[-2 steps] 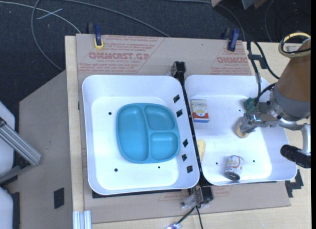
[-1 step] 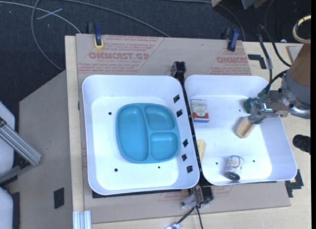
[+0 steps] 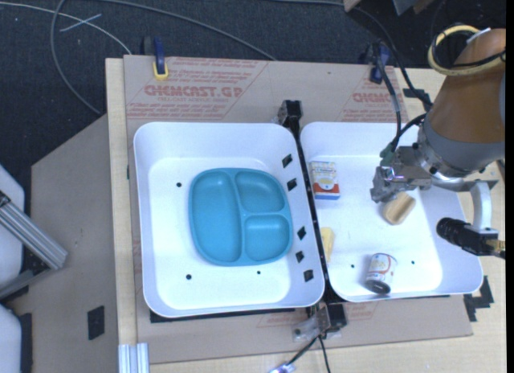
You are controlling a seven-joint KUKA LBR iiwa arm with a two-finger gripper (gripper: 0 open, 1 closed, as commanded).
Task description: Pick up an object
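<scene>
1. Camera view, looking down: gripper (image 3: 393, 192) sits over the right bin (image 3: 353, 142), toward its right side.
2. A tan block (image 3: 398, 209) lies directly below the gripper, touching or just under it; whether the pincer is released or clenched, I cannot tell.
3. Small carton (image 3: 324, 179) far-left in that bin; small can (image 3: 379, 272) on its side near the front edge.
4. Left bin (image 3: 157, 202) carries a blue divided plate (image 3: 241, 215).
</scene>
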